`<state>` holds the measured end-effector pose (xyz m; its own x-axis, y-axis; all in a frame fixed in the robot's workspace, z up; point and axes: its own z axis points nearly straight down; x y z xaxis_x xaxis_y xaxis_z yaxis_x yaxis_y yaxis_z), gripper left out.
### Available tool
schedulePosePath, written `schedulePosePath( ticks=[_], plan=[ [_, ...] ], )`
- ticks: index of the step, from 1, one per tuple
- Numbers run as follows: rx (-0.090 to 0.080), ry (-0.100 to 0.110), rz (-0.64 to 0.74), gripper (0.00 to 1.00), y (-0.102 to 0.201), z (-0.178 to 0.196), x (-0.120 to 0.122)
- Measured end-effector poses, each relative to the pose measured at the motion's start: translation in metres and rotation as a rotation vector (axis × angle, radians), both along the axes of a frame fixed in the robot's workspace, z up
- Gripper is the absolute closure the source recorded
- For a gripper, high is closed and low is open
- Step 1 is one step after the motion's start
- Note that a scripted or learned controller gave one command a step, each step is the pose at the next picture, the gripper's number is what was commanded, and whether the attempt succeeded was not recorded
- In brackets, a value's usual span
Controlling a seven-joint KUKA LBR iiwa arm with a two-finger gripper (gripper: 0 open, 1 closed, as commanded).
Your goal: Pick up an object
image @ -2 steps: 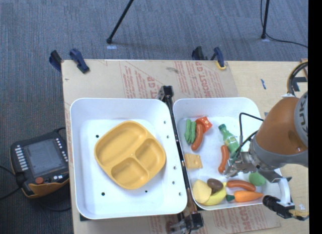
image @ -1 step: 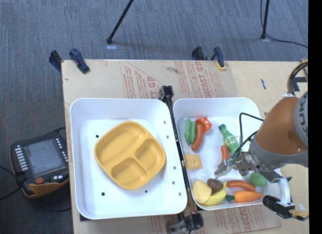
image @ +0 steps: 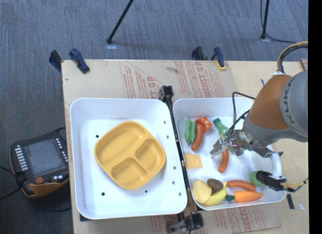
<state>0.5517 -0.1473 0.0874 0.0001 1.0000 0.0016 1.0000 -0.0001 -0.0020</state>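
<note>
We are hovering the gripper (image: 224,146), fingers' state unclear, over the sausage (image: 223,161): light, stiff, slick; we judge mid-length best to pinch.

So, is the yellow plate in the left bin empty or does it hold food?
Empty. All three compartments of the yellow plate show bare yellow; the toy food lies in the right bin.

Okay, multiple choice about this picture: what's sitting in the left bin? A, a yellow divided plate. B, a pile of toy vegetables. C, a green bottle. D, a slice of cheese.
A: the yellow divided plate lies alone in the left bin, while the toy foods, such as the carrot and the cheese slice, are in the right bin.
</note>
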Motion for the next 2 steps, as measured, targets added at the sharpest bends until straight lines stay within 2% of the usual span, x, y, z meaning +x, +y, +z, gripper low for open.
schedulePosePath(
  ticks=[1, 2],
  plan=[
    [0.002, 0.002, -0.003, 1.0, 0.0, 0.01, 0.0],
    [-0.001, -0.002, 0.001, 1.0, 0.025, 0.13, -0.038]
  ],
)
